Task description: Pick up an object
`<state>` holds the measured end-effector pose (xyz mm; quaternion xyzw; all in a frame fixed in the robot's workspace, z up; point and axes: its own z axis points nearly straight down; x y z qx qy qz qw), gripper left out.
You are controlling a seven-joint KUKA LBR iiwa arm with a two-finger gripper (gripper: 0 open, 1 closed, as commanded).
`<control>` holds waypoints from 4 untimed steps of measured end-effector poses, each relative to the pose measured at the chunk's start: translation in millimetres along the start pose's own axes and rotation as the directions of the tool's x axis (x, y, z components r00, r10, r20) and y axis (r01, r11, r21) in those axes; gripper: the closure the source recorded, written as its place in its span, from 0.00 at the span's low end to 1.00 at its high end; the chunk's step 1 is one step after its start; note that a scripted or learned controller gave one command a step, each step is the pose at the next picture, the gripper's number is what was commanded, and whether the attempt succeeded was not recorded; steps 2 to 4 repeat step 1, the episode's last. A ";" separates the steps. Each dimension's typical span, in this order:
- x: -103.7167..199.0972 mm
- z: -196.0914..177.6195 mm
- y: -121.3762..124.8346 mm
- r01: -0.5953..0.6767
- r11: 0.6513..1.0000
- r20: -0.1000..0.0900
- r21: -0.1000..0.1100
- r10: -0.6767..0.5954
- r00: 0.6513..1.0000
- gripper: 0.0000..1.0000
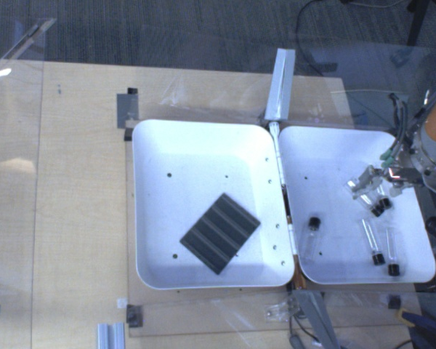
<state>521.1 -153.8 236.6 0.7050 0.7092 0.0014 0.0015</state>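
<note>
**Gripper low over right bin, beside capped vials**

Several small clear glass vials with black caps (373,240) lie in the right white bin (327,158), towards its near right corner; one more vial (312,233) lies near the bin's left wall. The two-finger gripper (365,186) sits low over this bin, just above a small black-capped item (380,208). Whether the fingers are parted or closed, or have hold of anything, cannot be told from this angle. The grey arm (432,151) enters from the right edge. The left white bin (167,151) contains a dark ribbed rectangular panel (220,233), lying flat and set diagonally. Both bins rest on the wooden tabletop (65,195).
</note>
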 end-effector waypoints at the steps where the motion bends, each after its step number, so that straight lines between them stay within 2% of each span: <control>1: -40.7 92.4 62.4 -0.073 0.997 0.000 0.001 0.073 0.997 0.00; 4: -40.7 92.4 62.4 -0.073 0.997 0.000 0.001 0.073 0.997 0.00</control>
